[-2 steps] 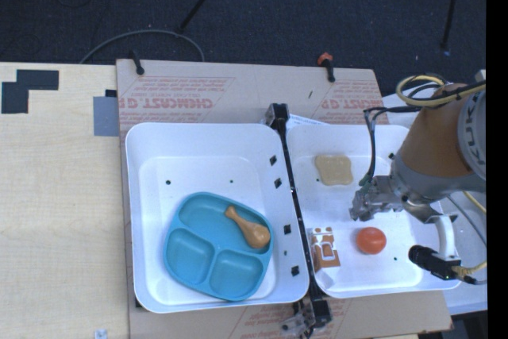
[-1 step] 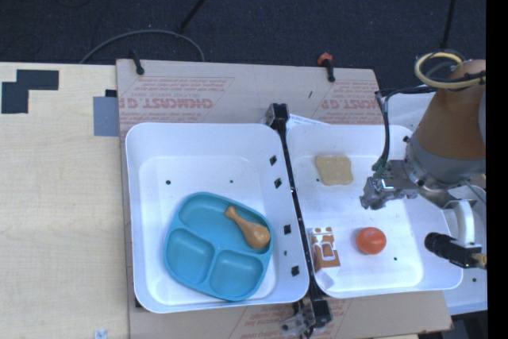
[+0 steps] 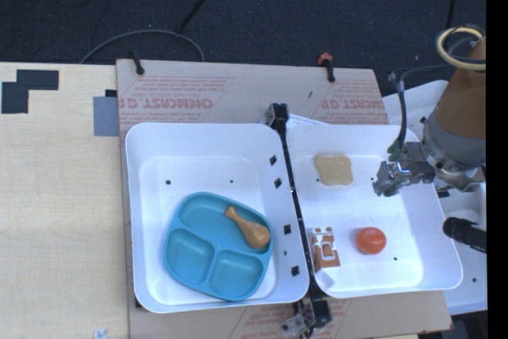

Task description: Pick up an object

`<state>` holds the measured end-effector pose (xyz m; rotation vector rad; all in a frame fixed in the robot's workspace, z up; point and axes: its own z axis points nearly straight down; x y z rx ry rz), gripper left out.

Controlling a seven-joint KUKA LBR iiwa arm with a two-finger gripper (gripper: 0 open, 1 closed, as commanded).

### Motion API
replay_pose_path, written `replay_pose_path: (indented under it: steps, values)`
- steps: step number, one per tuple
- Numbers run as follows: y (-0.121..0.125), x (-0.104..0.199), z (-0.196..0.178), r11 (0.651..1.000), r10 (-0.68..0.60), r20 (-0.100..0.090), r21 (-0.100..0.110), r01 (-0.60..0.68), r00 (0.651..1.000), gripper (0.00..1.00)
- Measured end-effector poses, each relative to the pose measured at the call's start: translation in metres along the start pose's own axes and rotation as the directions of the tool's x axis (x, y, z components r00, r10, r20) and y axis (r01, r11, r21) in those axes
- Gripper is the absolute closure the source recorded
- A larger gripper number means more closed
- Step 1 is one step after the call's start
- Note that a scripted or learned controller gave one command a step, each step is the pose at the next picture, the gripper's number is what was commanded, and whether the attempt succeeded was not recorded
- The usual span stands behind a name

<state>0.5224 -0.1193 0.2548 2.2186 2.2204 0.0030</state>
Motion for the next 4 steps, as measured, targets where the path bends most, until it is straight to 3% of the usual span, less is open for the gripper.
replay_pose_path:
  steps: [4]
  values:
    - [0.031, 0.213, 0.042, 1.0, -0.004, -0.002, 0.008, 0.004, 1.0, 1.0]
